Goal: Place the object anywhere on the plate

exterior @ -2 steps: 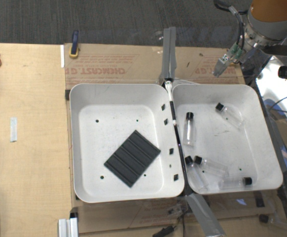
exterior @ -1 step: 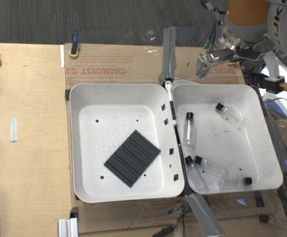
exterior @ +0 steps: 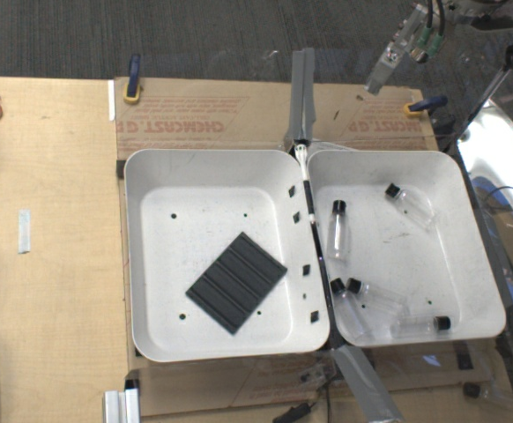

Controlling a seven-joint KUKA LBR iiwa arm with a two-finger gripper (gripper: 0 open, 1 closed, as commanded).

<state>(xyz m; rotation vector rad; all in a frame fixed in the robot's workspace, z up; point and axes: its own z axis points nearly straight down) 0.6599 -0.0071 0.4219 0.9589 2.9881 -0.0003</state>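
A dark grey ribbed plate [exterior: 237, 283] lies flat and turned at an angle in the left bin [exterior: 151, 192]. Several clear vials with black caps lie in the right bin [exterior: 468, 236]. One vial [exterior: 338, 229] is near the bin's left wall and another [exterior: 410, 203] is toward the back. Two more vials [exterior: 367, 294] rest along the front, and a black cap [exterior: 442, 323] sits in the front right corner. My gripper [exterior: 376, 83] hangs high above the bench behind the right bin's back edge, away from every vial, with nothing seen in it.
Cardboard [exterior: 204, 113] lies under the bins, held by blue clamps [exterior: 133, 70] at the back. A grey metal bar [exterior: 302, 95] runs between the bins. Cables and gear [exterior: 503, 218] crowd the right side. The wooden bench [exterior: 45, 236] at the left bears small items.
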